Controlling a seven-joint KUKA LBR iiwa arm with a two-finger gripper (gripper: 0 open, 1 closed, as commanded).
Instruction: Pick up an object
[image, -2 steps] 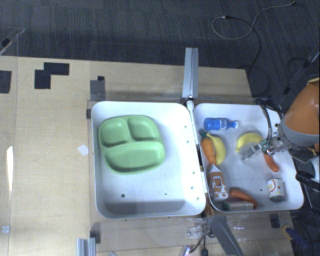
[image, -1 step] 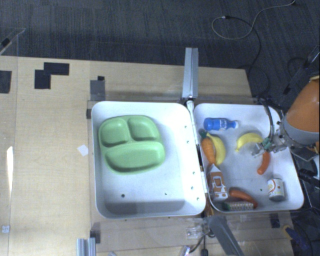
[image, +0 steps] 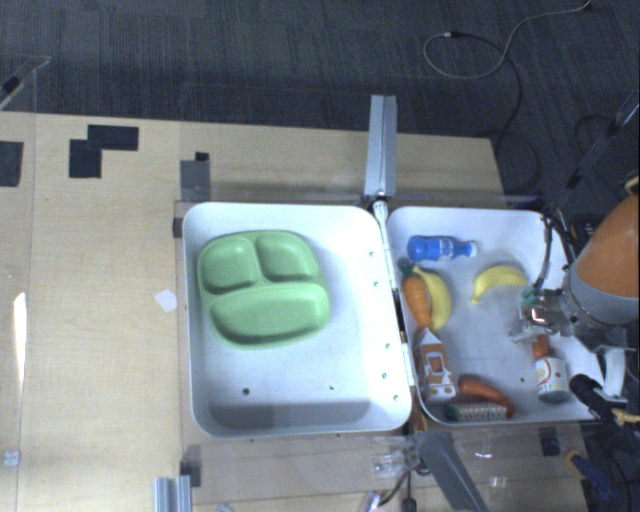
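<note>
The wooden bench (image: 90, 330) bears two white bins (image: 300, 415).

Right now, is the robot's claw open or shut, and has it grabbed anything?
Gripper: low in the right bin, near the small banana; open or shut cannot be told, no grab visible.

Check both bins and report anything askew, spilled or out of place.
Nothing looks spilled or damaged. The green divided tray lies flat in the left bin. In the right bin, the blue bottle lies on its side, and the carton leans against the left wall.
</note>
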